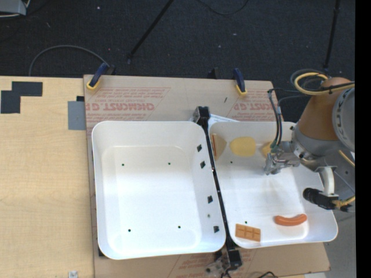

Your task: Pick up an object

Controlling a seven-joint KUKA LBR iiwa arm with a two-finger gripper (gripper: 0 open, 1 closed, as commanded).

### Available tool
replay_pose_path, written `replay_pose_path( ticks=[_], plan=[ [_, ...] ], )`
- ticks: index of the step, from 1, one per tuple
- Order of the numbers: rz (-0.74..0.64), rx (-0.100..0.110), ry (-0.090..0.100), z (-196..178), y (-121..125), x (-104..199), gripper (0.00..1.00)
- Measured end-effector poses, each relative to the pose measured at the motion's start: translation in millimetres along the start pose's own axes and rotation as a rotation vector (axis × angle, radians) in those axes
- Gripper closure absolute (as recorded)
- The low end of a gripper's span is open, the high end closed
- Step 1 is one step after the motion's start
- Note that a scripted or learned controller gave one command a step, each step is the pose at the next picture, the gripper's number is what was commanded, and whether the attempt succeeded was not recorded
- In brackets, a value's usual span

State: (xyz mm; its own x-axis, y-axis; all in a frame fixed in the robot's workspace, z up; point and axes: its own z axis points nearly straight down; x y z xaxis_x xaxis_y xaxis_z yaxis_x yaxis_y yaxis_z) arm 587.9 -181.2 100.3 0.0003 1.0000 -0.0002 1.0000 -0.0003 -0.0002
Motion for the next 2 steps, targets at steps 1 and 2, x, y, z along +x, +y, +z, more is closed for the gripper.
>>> replay_pose_path(
  ticks=[1, 2],
  plan=[
    [0.001, -0.004, -0.001, -57.3, -8.0, 0.5, 1.00],
    [0.000, -0.005, -0.001, -113.8, -16.5, -0.3, 1.00]
  ],
)
